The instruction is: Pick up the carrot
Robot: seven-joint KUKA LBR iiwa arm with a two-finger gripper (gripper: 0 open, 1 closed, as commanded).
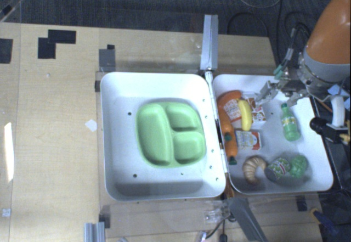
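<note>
Green three-compartment tray [169, 133] in the middle of the left bin [118, 125]. In the right bin [323, 178]: banana [245, 114] near the left wall, croissant [254, 167] by the front edge, green bottle [289, 124] toward the right edge.

Big rounded orange band [332, 29] at approx 2 o'clock, grey wrist housing [323, 68] just below. Thin metal-grey gripper [272, 91] w/ small teal bits near its base. Black cables along the arm's 10 o'clock side. White & black fittings at 4 o'clock.
</note>
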